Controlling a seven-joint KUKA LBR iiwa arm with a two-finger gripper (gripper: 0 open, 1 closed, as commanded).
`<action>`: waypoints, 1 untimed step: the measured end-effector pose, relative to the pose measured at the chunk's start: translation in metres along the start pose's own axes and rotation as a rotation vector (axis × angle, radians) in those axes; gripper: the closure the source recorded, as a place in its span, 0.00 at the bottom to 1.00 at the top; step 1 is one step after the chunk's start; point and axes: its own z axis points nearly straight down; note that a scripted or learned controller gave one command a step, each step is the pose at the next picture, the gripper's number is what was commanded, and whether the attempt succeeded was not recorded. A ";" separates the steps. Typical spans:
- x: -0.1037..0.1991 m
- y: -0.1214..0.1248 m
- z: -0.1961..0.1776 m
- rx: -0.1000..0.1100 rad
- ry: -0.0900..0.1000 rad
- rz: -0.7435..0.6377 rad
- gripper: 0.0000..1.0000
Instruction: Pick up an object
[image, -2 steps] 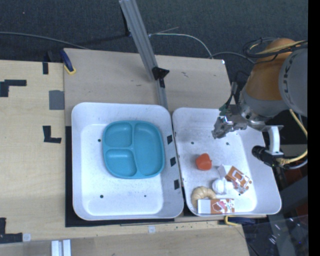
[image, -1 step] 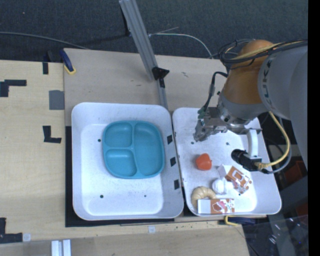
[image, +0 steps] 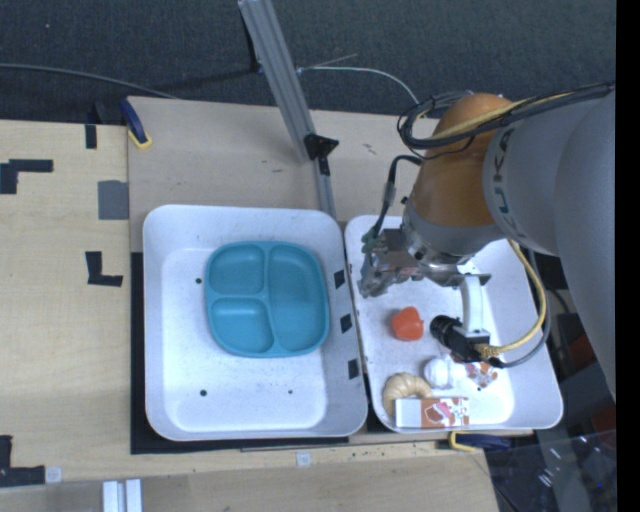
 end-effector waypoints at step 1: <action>0.056 -0.016 -0.018 -0.002 0.001 -0.002 1.00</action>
